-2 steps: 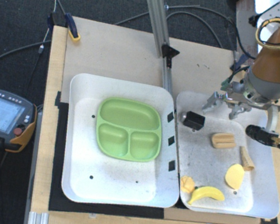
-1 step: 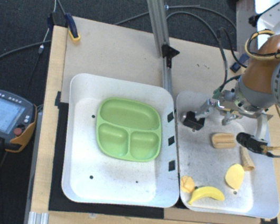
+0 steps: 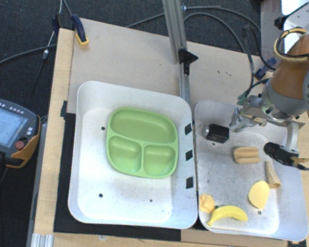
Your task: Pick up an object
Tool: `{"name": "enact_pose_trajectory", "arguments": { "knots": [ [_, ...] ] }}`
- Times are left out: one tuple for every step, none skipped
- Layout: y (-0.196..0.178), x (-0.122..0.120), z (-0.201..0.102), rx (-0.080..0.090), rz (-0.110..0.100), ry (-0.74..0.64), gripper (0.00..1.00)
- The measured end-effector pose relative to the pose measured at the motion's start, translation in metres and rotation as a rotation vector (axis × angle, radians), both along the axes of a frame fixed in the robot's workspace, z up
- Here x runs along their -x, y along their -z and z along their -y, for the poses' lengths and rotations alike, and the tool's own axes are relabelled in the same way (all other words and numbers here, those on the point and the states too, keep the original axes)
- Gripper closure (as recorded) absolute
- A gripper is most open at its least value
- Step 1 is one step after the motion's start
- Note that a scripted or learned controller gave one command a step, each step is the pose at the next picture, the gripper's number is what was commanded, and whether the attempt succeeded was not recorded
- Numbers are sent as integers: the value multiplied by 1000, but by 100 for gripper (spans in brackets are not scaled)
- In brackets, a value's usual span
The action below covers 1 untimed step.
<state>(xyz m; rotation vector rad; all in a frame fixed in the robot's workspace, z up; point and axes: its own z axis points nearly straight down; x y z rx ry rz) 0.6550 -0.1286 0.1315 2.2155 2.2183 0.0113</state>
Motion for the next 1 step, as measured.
{"name": "enact_pose_trajectory", "arguments": {
  "knots": [
    [-47, -8, 1, 2, -4, 0, 100]
  ]
}}
